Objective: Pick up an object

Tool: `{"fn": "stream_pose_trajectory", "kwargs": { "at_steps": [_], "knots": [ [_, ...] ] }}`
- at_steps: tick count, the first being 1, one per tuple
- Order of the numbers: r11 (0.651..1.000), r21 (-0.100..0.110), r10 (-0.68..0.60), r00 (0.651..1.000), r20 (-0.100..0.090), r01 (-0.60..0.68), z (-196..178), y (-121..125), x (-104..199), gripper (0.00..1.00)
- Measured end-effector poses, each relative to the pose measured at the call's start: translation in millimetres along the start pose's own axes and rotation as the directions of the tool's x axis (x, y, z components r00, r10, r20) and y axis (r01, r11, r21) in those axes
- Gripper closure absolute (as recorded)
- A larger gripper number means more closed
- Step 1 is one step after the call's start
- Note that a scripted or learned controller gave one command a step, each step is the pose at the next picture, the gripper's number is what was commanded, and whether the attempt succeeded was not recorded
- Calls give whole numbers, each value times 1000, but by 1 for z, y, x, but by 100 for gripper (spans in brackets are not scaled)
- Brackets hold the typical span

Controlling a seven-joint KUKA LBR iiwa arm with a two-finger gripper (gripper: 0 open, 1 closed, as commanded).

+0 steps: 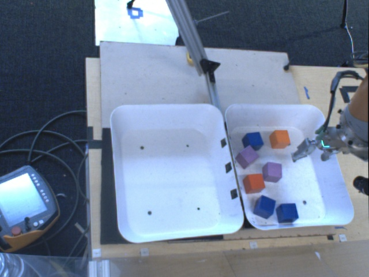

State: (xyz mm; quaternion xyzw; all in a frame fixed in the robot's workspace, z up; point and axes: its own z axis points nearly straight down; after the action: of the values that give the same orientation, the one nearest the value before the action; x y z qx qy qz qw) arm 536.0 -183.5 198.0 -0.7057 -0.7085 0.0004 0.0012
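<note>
Several small cubes lie in the right bin. A blue cube and an orange cube sit at the back. Below them are a purple cube, a second purple cube and a red-orange cube. Two blue cubes rest near the front wall. My gripper hovers over the bin's right side, to the right of the orange cube, open with nothing between its fingers.
The left bin stands beside the right one, sharing a middle wall. A metal pole slants in from the top down to the gap between the bins. A teach pendant and cables lie on the floor at left.
</note>
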Motion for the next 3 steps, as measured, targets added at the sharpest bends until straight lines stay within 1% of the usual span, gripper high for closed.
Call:
{"fn": "stream_pose_trajectory", "kwargs": {
  "at_steps": [1, 2, 3],
  "knots": [
    [1000, -4, 0, 1000, 1, 0, -2, 1, 0, 0],
    [1000, 2, 2, 1000, 0, -2, 61, 0, -1, 0],
    [1000, 0, 1, 1000, 0, -1, 110, 0, -1, 0]
  ]
}}
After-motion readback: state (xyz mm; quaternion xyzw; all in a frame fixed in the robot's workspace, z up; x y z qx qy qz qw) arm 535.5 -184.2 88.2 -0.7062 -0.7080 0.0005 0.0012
